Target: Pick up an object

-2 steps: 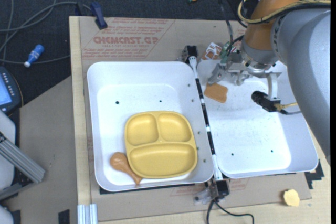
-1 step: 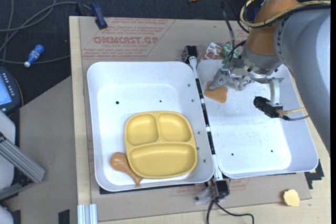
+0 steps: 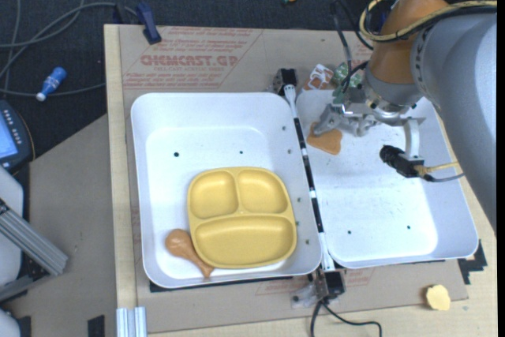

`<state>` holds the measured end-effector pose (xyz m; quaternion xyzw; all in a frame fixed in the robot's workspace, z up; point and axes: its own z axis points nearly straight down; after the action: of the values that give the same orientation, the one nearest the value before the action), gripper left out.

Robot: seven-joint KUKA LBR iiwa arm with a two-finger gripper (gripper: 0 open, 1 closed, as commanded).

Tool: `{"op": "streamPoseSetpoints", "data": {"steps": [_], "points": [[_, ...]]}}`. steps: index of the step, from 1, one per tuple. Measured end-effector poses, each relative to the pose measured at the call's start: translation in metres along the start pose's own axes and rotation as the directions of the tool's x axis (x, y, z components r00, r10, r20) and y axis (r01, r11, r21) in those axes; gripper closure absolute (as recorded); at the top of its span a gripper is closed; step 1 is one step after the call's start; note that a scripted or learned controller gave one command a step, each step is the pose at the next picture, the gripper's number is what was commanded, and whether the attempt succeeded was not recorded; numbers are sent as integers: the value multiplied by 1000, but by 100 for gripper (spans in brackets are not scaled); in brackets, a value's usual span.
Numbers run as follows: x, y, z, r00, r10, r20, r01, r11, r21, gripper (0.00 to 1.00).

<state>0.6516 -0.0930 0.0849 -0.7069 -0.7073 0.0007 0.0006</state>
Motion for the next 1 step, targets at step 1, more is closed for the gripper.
{"op": "streamPoseSetpoints", "data": {"steps": [1], "points": [[-5, 5, 0, 1000, 0, 1, 0, 1000, -4, 0]]}}
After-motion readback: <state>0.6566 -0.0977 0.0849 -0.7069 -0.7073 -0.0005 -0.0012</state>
